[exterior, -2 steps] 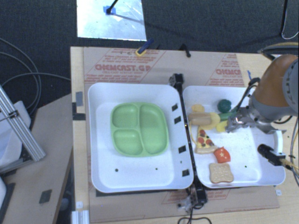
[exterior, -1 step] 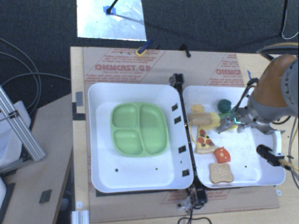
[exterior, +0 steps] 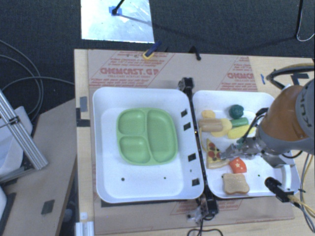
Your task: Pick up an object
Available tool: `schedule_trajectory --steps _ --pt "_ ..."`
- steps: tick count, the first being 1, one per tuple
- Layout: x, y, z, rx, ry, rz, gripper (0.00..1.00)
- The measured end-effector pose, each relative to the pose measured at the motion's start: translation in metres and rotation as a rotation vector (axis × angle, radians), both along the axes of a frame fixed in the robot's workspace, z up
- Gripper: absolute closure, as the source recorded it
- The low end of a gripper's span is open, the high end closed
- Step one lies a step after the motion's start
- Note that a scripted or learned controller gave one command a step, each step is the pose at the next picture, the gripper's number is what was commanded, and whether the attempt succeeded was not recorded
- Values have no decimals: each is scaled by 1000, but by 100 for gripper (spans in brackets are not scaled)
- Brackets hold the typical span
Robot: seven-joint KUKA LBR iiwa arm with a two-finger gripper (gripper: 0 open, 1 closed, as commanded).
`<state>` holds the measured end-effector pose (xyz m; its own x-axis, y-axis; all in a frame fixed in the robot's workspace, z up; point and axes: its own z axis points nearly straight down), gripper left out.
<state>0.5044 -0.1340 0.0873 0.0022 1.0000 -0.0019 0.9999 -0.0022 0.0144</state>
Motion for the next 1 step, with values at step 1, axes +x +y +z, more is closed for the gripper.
schedule_trajectory --steps 1 --pt "-16 97 103 5 4 16 0"
